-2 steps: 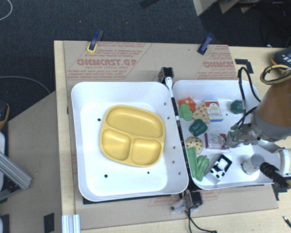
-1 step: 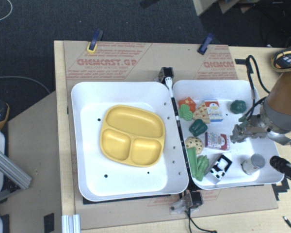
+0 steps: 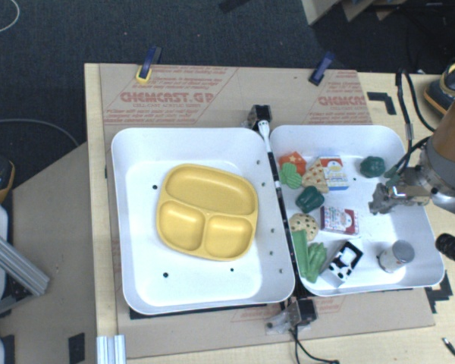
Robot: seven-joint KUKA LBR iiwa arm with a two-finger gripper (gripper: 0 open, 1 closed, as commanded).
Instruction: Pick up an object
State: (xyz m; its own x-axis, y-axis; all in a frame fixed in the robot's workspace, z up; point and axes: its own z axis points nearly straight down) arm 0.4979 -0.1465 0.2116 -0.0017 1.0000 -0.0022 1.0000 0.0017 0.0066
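Observation:
My gripper (image 3: pixel 384 201) hangs over the right side of the right bin (image 3: pixel 349 136), its fingers pointing left with nothing seen between them. Scattered in that bin are a dark green round piece (image 3: pixel 373 166), a small white carton (image 3: pixel 332 171), a red and white packet (image 3: pixel 338 220), a grey cylinder (image 3: pixel 395 256) and a black and white block (image 3: pixel 344 260). Toy foods lie toward the bin's left: green pieces (image 3: pixel 309 198), cookies (image 3: pixel 304 225) and a green pod (image 3: pixel 311 260). The gripper sits between the dark green round piece and the grey cylinder.
The left bin (image 3: pixel 136 150) holds a yellow divided plate (image 3: pixel 207 211). Both bins rest on a cardboard sheet (image 3: pixel 212 89) clamped at the far edge. Cables run along the bench's right side, near the arm.

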